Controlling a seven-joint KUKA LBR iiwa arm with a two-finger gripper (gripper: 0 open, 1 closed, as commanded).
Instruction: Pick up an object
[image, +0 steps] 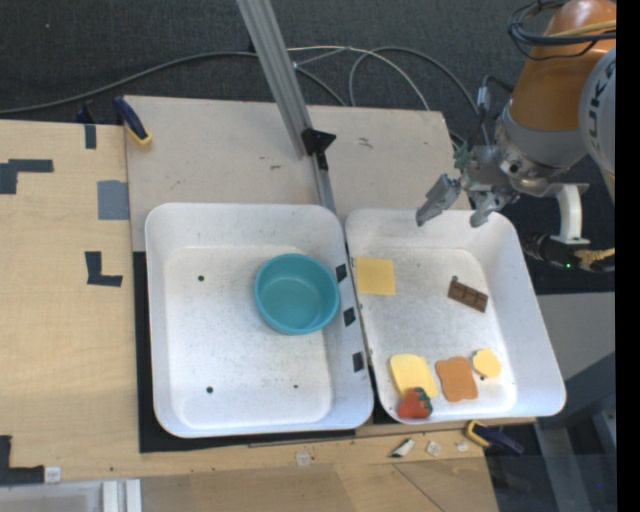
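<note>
Tool (462, 207) spread open, grasping nothing, poised over far rim of right bin (530, 300). Right bin: yellow square (375, 276), brown bar (467, 294), yellow piece (411, 372), orange piece (456, 379), strawberry (415, 404). Left bin (180, 300): teal bowl (296, 293).

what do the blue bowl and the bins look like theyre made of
Blue bowl: probably plastic, with even teal colour, smooth walls and a soft sheen. Bins, left bin and right bin: likely thin moulded plastic, white, with rounded corners and rolled rims; dark specks suggest a scuffed or speckled finish.
</note>
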